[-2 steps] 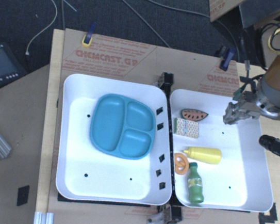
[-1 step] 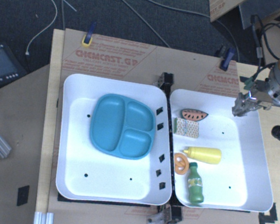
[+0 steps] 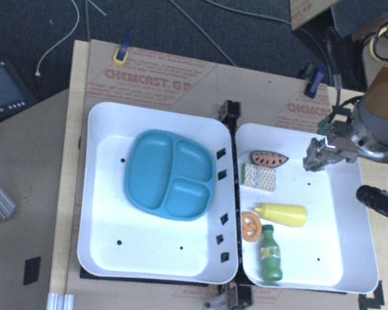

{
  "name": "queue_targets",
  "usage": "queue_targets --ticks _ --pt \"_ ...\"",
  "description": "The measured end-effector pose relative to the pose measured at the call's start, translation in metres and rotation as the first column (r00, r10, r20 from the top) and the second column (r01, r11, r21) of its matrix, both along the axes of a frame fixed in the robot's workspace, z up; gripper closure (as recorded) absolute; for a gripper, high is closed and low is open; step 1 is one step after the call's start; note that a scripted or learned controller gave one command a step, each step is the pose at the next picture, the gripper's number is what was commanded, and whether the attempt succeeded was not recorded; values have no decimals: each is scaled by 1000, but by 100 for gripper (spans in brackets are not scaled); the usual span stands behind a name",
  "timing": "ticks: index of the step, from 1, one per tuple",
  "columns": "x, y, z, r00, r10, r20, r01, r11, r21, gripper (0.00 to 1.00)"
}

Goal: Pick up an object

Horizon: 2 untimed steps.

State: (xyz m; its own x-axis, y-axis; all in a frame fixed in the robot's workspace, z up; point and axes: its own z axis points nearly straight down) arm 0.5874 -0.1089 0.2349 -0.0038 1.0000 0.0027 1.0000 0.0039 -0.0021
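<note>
Your gripper (image 3: 314, 161) hovers right of the watermelon slice (image 3: 268, 158), poised to descend; whether its fingers are parted, I cannot tell.

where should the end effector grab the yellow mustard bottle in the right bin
Probably across the middle of the yellow mustard bottle, coming straight down. It lies on its side, long axis left-right, nozzle toward the pretzel, so the fingers should close across its narrow width. The green bottle sits close below, leaving little room on that side.
</note>
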Motion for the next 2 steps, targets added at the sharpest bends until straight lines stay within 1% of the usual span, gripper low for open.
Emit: queue_targets --ticks 1,2 --pt "-18 54 -12 1000 1 -2 -1 1000 1 100" --pt "-35 113 -4 1000 3 -1 -3 1000 1 100"
